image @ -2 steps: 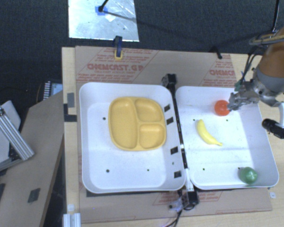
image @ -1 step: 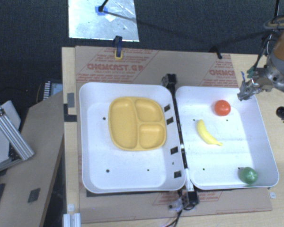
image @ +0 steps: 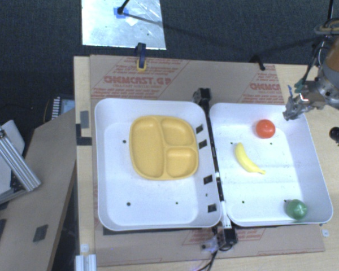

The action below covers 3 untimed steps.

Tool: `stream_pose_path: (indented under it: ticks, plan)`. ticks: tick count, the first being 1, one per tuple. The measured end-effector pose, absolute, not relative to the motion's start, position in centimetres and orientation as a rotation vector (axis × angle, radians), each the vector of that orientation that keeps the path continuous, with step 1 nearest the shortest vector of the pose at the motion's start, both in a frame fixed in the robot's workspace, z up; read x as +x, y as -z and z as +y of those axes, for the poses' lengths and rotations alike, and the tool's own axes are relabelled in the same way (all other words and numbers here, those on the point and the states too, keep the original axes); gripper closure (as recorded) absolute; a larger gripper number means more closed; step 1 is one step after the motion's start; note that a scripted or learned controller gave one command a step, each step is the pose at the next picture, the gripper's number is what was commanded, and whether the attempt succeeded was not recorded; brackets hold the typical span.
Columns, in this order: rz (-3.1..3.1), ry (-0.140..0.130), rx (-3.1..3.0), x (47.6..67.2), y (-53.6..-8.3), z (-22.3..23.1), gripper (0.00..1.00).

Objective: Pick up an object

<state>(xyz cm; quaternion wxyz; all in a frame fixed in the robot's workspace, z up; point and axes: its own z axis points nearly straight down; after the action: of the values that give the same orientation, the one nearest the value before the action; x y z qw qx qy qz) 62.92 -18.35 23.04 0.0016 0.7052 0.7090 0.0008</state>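
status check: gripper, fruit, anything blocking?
Gripper above right bin's far edge, holding nothing. Tomato nearest; banana, green fruit untouched. Nothing blocking.

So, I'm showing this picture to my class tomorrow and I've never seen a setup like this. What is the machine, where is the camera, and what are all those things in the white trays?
One camera looks down at a slant on a bench with two shallow white bins side by side. The robot arm, grey with an orange band, reaches in from the right; its gripper hovers at the right bin's far edge, and the picture doesn't show it holding anything. The left bin holds a yellow divided plate. The right bin holds a small red ball-like fruit, a toy banana and a green round fruit in the near corner.
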Motion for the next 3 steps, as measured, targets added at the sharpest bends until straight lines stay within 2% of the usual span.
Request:
stream_pose_path:
  ticks: [3]
  plan:
    - [2.232,-0.005,2.211,62.4,-21.4,-3.3,1.0]
